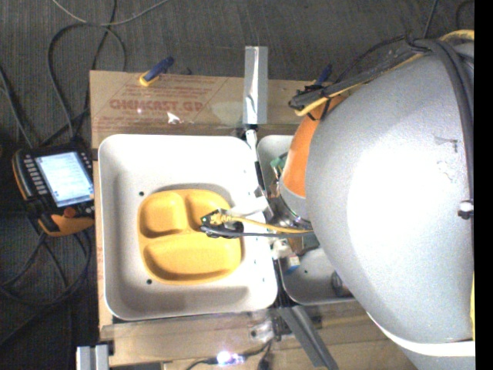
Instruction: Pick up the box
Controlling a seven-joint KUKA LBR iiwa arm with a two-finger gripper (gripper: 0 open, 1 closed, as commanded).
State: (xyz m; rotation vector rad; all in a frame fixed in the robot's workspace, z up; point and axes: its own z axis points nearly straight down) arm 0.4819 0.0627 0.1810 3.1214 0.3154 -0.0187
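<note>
A yellow container with three shallow compartments lies flat in the middle of the left bin. My gripper hangs low over the left edge of the right bin, just right of the wall between the two bins. The grey arm and its orange band cover most of it. A small green thing peeks out beside the orange band at the right bin's far left corner. Nothing shows held in the gripper.
The bulky grey arm covers nearly all of the right bin. A cardboard sheet lies behind the left bin with a blue clamp on it. A pendant with a lit screen sits left of the bench.
</note>
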